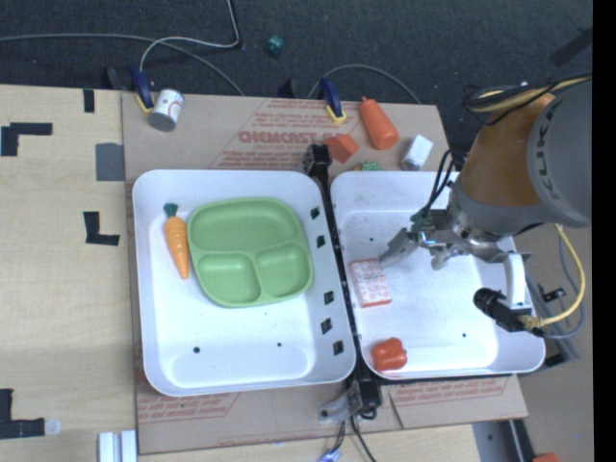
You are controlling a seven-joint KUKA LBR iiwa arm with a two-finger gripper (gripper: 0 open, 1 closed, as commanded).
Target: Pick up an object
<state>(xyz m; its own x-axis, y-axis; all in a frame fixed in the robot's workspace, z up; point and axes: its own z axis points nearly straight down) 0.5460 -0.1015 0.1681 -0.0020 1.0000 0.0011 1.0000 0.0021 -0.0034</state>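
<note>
My gripper [414,255] hangs over the right bin [500,349], in its upper middle, with the fingers spread open and nothing between them. One fingertip [390,253] points down-left toward a red and white packet [371,284] lying flat by the bin's left wall, a short way from it. A small red-orange object [389,354] rests near the same bin's front edge. In the left bin [154,325] an orange toy carrot [176,243] lies beside a green divided plate [251,250].
Outside the bins, on the cardboard behind them, lie an orange toy [378,123], a small orange block [344,147], a white cube [417,150] and a white can [166,109]. A black divider [332,248] runs between the bins. Cables hang off the arm at right.
</note>
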